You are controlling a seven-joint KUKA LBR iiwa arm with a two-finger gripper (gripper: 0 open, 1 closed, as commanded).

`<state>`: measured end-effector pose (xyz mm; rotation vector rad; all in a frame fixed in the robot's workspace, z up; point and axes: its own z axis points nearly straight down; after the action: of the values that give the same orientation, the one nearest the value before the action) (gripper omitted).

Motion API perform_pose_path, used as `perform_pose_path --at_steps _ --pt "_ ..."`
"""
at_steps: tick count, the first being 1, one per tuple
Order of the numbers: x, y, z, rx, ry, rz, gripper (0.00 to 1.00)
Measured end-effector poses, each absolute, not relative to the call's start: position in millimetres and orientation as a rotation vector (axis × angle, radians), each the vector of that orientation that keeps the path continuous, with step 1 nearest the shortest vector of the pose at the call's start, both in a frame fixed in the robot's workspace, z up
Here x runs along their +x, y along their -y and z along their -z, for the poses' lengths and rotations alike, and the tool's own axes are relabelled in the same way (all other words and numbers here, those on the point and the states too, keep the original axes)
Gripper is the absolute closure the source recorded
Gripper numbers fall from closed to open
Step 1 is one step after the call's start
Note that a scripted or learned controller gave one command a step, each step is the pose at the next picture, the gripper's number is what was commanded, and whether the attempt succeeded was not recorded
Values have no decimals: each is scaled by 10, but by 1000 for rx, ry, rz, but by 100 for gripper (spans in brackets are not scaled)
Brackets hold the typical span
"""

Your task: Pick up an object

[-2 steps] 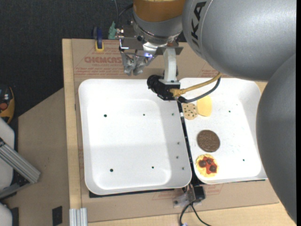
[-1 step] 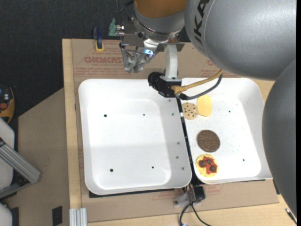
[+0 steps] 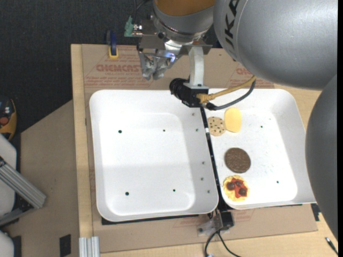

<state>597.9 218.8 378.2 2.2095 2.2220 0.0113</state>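
The arm [image 3: 278, 31] covers the right bin's [image 3: 278, 143] far corner; the gripper [image 3: 155, 66] hangs above the worktop [image 3: 107, 68] behind the left bin [image 3: 144, 154], its grip unclear.

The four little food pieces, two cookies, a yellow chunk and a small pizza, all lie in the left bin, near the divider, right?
Not quite. The camera view shows them in the right bin, near the divider: speckled cookie, yellow chunk, chocolate cookie and small pizza.
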Motion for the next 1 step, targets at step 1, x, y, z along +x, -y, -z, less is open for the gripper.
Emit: perform_pose_path --at_steps 1 --pt "5981 -2195 -3885 2207 -2222 -14 100"
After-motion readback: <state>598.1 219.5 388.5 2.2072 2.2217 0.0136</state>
